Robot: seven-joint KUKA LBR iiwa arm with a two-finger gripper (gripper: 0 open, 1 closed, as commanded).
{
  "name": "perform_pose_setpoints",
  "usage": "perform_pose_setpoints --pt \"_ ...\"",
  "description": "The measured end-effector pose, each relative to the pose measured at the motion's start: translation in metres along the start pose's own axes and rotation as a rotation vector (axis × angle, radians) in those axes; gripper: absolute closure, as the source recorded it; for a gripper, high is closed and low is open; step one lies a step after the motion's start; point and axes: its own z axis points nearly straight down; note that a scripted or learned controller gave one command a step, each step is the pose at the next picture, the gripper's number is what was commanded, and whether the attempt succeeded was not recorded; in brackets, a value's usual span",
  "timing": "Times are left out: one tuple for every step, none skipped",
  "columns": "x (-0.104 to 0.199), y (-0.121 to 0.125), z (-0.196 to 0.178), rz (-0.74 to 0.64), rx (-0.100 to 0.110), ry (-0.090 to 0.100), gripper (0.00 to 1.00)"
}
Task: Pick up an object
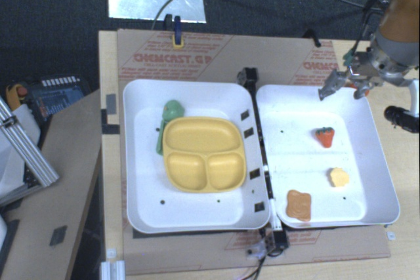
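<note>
The grey two-finger gripper (346, 88) hangs over the upper right corner of the right-hand shallow white bin (374, 141), its two dark fingers (327, 88) spread apart with nothing between them. Above it, the grey arm with its orange band (399, 23) is cut off by the picture's right edge, so most of it is unseen.

Below the gripper and well apart from it, a small red strawberry-shaped toy with a green top (325, 136) lies on the bin floor. Further down sit a small pale yellow lump (339, 177), too blurred to identify, and a flat orange-brown piece (299, 204) near the bin's lower left corner.

The left-hand white bin (141, 141) holds a yellow plastic plate with three compartments (203, 154). A green soft-looking object (170, 116) pokes out from beneath the plate's upper left edge, partly hidden, so its shape is unclear.
</note>
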Motion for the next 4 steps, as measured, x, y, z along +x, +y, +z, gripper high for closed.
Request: perform_pose_setpoints --pt "0.000 0.002 -0.007 -0.002 -0.012 -0.002 0.00" --pt "-0.004 0.012 0.044 -0.001 -0.010 -0.002 0.00" --pt "-0.013 0.010 0.101 0.000 -0.008 -0.001 0.00" --pt "-0.013 0.011 0.152 -0.001 -0.010 -0.002 0.00"
